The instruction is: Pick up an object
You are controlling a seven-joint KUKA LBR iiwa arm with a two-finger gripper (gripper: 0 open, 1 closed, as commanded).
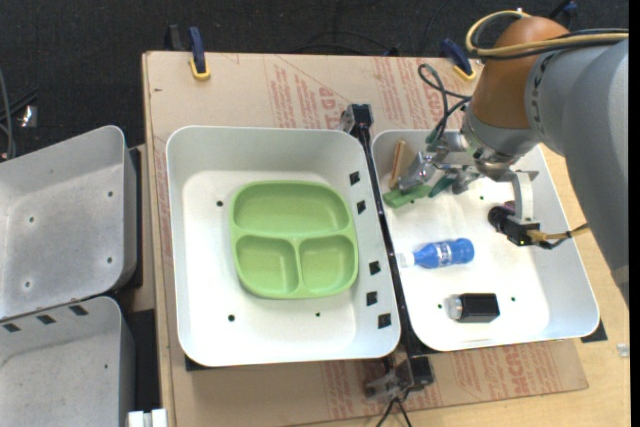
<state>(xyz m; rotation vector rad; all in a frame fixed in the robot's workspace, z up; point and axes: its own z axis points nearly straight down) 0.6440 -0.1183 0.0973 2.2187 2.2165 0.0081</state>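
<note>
So there are two white bins. The right bin (560, 300) has the blue bottle (445, 253) lying on its side roughly mid-bin, and I'll use that as my reference for everything. Left of the bottle, past the divider, the left bin (190, 215) holds a green divided plate (295, 238) with three compartments, sitting flat in the middle.

In with the bottle: a black block (474, 306) near it on the camera side, a touch to the right. Up and to the left of the bottle there's a small green piece (398, 198) by the bin's left wall, and a tan stick (398, 160) just beyond that, further from the bottle.

The claw (425, 177) is down in the bin above the bottle and slightly left, on the grey arm (560, 105) coming in from the right. It's right up against the green piece, tip just beside it. Honestly can't tell if it's spread or clamped, or whether it has actually grabbed the piece; too cluttered there.
</note>
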